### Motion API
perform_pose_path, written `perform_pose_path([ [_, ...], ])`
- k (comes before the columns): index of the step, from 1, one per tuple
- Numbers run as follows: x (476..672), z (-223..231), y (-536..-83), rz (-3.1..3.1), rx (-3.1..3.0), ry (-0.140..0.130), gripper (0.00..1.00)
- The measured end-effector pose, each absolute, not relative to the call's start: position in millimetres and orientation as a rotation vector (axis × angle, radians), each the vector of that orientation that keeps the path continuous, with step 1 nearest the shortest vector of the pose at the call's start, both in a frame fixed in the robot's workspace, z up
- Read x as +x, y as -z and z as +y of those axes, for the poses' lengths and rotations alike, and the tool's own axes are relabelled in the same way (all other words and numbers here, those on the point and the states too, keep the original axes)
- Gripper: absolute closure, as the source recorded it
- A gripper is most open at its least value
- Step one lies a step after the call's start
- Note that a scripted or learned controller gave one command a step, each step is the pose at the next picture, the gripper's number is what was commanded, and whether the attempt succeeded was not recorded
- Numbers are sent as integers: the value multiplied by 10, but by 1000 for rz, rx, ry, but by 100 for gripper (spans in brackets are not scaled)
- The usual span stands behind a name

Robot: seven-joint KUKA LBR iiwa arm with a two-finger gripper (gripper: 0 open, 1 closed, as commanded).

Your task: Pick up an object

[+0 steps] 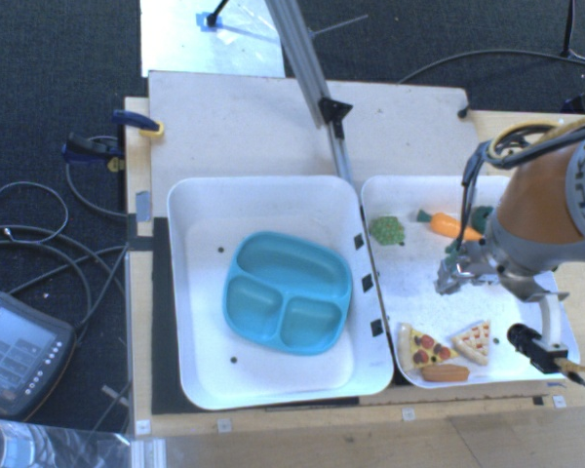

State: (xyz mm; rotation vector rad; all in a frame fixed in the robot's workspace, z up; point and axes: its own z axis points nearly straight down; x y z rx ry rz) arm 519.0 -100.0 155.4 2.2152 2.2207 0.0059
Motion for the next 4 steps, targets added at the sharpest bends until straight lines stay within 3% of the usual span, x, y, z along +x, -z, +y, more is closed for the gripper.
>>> perform_pose_path([
  [3,5276,-989,-2990,2224,2209,-8,100],
  [4,5434,-558,-2966,2231,2209,-5,100],
])
